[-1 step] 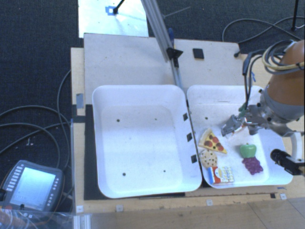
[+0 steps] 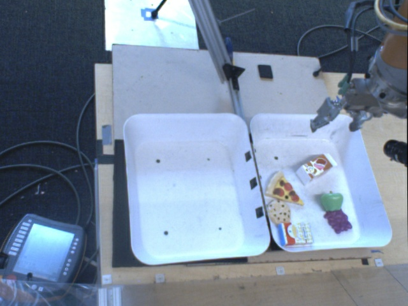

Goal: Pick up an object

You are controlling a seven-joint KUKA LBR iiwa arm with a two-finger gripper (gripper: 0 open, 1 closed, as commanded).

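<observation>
The right bin [image 2: 370, 171] holds several toy foods. A pizza slice [image 2: 284, 189] lies by the left wall, with a cookie [image 2: 278, 211] and a small flat packet [image 2: 298, 234] below it. A red and white carton [image 2: 315, 167] sits in the middle. Near the front right lie a green apple [image 2: 331, 201] and purple grapes [image 2: 338, 220]. My gripper [image 2: 340, 120] hangs over the bin's back right corner, above and behind the carton. It is open with nothing between its fingers.
The left bin [image 2: 137, 190] sits beside the right one, with a row of black clips along the shared wall. A slanted metal pole [image 2: 213, 30] rises behind the bins. A teach pendant [image 2: 41, 247] and cables lie on the floor at left.
</observation>
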